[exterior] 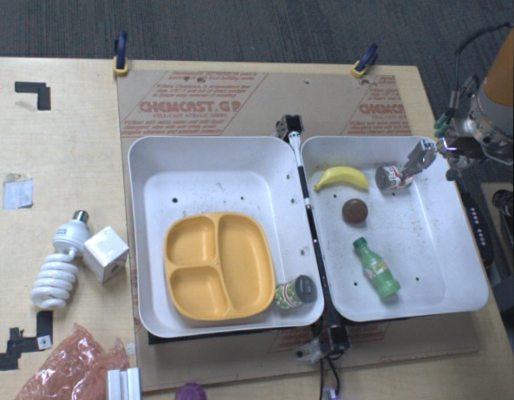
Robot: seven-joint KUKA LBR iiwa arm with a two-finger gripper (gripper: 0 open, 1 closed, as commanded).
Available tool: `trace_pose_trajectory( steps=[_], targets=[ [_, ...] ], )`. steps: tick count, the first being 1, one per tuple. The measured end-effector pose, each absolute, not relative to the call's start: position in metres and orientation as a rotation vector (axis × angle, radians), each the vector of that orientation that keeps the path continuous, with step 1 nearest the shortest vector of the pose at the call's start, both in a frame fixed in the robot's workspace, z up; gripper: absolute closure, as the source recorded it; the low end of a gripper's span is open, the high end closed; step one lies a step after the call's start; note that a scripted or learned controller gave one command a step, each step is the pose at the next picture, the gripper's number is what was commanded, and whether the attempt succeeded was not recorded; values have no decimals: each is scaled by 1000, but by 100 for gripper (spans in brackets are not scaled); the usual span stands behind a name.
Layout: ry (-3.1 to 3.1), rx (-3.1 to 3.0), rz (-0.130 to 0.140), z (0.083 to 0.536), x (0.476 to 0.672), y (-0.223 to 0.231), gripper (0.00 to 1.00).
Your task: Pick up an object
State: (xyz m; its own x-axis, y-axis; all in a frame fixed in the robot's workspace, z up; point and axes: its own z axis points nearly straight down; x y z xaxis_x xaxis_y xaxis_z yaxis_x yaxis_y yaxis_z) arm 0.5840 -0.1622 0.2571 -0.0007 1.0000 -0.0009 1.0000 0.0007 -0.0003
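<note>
Green bottle (376, 267) lying well below gripper (421, 156); small can (392, 177) touching gripper, partly hidden; grip state indeterminable, fingertips obscured.

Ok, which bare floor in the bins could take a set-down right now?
Right bin: bare floor right of the green bottle. Left bin: bare strip behind the yellow tray. Crowded: the right bin's far end, with banana, brown ball, can, gripper.
</note>
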Motion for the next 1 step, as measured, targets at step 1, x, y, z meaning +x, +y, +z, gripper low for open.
trace_pose_trajectory(
  steps=[1],
  targets=[
    [2219, 2222, 0, 105, 578, -195, 0]
  ],
)
